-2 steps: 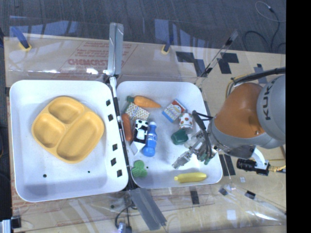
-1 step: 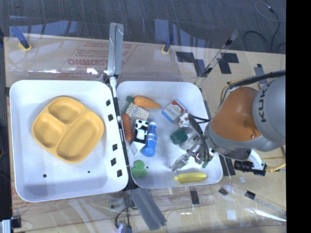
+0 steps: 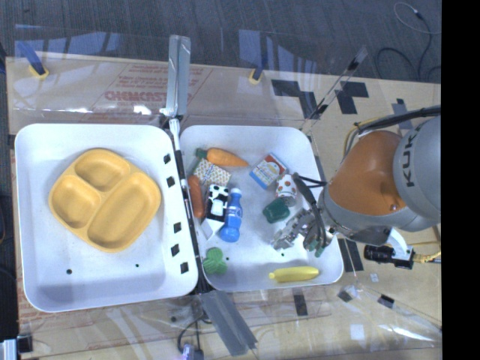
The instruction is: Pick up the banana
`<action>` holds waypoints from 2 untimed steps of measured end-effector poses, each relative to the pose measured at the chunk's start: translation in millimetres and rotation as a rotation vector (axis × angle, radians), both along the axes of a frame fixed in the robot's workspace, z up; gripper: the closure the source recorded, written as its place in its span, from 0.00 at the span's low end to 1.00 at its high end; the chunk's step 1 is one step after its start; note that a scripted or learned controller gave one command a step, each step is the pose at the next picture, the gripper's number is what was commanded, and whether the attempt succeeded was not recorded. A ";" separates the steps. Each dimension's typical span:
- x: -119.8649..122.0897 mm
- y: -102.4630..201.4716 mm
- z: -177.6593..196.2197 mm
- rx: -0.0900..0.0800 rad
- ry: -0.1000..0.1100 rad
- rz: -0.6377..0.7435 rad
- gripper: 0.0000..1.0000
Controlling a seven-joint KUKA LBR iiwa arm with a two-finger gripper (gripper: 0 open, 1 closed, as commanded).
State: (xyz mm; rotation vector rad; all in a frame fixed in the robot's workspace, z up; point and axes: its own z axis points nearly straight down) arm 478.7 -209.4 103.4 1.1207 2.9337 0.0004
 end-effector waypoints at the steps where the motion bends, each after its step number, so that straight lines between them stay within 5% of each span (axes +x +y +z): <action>1: 0.0 0.0 0.0 0.000 0.000 0.000 0.00; 2: 0.9 0.4 10.2 -0.001 -0.001 0.005 1.00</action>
